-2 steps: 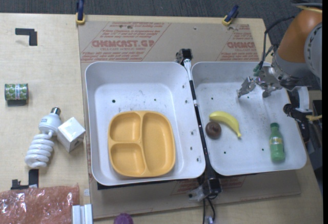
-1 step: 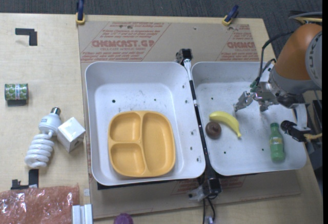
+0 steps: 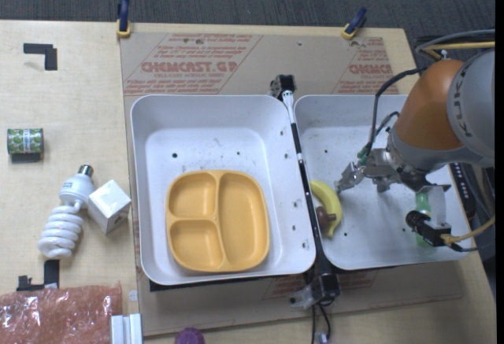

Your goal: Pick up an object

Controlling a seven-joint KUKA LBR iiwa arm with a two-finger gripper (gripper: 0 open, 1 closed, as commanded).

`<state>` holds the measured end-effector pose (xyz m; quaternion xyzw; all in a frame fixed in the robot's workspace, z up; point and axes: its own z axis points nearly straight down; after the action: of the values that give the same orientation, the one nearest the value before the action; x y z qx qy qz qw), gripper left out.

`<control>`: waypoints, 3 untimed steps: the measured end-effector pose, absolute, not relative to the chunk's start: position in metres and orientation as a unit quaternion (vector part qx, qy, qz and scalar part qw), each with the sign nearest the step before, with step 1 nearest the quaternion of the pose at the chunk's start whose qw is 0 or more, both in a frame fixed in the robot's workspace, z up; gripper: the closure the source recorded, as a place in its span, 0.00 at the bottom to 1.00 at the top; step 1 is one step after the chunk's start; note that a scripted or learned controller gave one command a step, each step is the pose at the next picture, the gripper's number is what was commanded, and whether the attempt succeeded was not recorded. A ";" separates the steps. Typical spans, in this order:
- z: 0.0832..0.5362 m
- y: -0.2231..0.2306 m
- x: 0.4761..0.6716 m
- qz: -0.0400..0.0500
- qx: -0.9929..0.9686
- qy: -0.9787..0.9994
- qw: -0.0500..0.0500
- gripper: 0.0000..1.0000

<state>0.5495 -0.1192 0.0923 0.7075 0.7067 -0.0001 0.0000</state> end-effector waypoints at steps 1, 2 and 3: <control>0.102 -0.120 0.551 0.000 0.708 0.706 0.001 1.00; 0.093 -0.167 0.573 0.000 0.708 0.707 0.001 1.00; 0.093 -0.152 0.586 0.000 0.706 0.708 0.001 1.00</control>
<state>0.5861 -0.1518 0.0925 0.7064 0.7079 0.0000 0.0006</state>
